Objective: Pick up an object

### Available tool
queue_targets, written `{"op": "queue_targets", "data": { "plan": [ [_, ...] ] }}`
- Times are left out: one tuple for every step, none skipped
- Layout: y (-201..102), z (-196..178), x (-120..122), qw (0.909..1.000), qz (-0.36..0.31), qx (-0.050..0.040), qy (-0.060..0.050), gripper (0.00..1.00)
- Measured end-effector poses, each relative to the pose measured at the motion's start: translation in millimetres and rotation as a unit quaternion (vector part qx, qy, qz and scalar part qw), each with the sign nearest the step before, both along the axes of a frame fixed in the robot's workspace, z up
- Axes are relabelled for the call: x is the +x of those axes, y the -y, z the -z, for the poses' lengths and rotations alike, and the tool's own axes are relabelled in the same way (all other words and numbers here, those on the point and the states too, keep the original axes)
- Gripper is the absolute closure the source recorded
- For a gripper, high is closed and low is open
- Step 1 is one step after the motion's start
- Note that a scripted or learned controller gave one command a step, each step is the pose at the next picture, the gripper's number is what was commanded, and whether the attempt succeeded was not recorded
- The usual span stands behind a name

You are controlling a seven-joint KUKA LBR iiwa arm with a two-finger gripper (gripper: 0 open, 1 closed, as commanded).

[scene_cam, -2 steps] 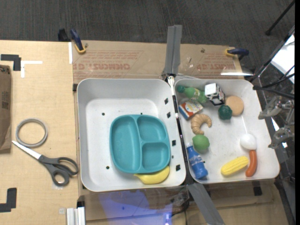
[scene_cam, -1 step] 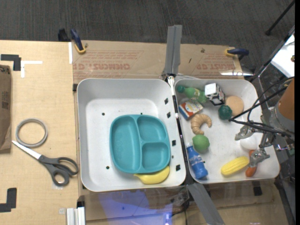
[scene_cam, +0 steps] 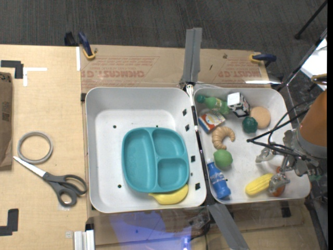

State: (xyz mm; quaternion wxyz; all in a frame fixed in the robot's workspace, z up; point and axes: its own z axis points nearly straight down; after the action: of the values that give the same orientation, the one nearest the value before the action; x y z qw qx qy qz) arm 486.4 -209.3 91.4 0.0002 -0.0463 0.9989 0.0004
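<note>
The gripper (scene_cam: pixel 279 178) hangs low over the right bin (scene_cam: pixel 291 108), just beside a yellow corn cob (scene_cam: pixel 258 185) lying near the front wall; whether it is open or closed, I cannot tell. The left bin (scene_cam: pixel 99 139) holds one teal divided plate (scene_cam: pixel 155 159) and one banana (scene_cam: pixel 171 196). One pair of scissors (scene_cam: pixel 54 180) and one tape roll (scene_cam: pixel 35 147) rest on the wooden bench (scene_cam: pixel 41 103).

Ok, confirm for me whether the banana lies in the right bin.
No: the banana lies in the left bin, tucked under the near edge of the teal tray.
</note>
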Motion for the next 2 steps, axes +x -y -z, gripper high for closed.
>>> {"op": "queue_targets", "data": {
  "plan": [
    [-31.7, -0.4, -2.3, 0.9987, 0.051, -0.0001, 0.001, 0.00],
    [-68.7, -0.3, -8.1, 0.9982, 0.060, -0.0001, 0.000, 0.00]
  ]
}}
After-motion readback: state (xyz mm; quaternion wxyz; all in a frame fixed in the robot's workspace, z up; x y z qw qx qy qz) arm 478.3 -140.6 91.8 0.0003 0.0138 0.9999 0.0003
